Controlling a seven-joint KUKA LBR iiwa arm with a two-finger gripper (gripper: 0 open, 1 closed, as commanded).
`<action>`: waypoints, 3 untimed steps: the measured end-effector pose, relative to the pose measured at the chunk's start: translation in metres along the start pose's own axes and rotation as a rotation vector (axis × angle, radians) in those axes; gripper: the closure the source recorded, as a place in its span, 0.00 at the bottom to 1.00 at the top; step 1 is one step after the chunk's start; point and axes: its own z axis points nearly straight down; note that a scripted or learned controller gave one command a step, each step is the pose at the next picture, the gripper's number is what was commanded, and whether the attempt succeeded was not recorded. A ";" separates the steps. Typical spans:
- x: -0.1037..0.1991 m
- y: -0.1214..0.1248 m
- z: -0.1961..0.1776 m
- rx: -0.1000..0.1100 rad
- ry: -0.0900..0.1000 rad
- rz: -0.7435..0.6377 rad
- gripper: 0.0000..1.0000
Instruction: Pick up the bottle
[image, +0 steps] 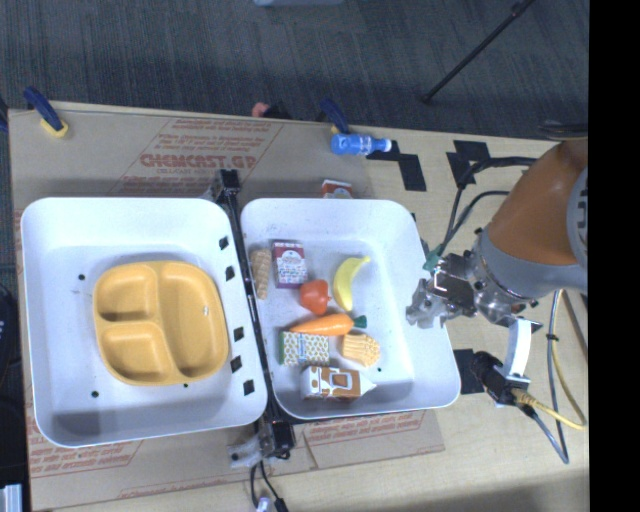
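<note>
The left bin (50, 330), well away from the gripper (428, 305), held a yellow divided plate (160, 320). The right bin (425, 250), its rim just under the gripper, held a carrot (320, 324), banana (347, 281), red box (289, 263), milk carton (330, 382), patterned packet (304, 347), a waffle-like piece (361, 349) and a tomato (314, 295), all to the gripper's left. How wide the jaws stood could not be told. The blue bottle (355, 145) lay outside the bins on the cardboard (200, 150), well beyond the gripper toward the far edge.
</note>
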 end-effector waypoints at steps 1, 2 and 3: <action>-0.013 0.005 0.012 0.002 0.002 0.120 1.00; 0.026 -0.008 -0.003 -0.001 0.000 0.216 1.00; 0.009 -0.003 0.025 0.005 0.002 0.523 1.00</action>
